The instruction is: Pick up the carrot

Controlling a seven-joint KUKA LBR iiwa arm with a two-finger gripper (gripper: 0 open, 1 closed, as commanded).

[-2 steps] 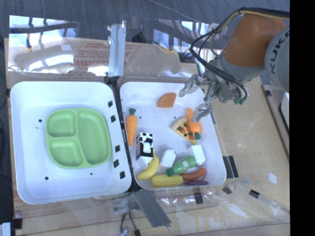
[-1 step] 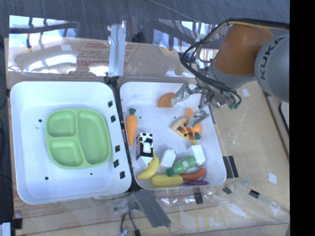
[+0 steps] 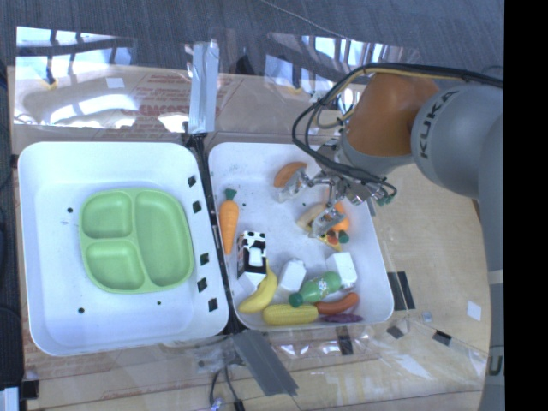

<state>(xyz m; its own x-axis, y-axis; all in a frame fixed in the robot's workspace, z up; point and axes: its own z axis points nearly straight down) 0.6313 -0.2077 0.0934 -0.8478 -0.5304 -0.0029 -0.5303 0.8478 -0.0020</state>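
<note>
The carrot, orange with a green top, lies lengthwise along the left wall of the right bin, its top pointing to the back. My gripper hangs low over the right-hand middle of that bin, well to the right of the carrot and apart from it. It sits just above a small orange and green toy. The arm's orange band and cables hide the gripper's upper part.
The right bin also holds a sausage-shaped piece, a black-and-white box, a banana, a green bottle, white blocks and a red pepper. A green divided plate lies in the left bin.
</note>
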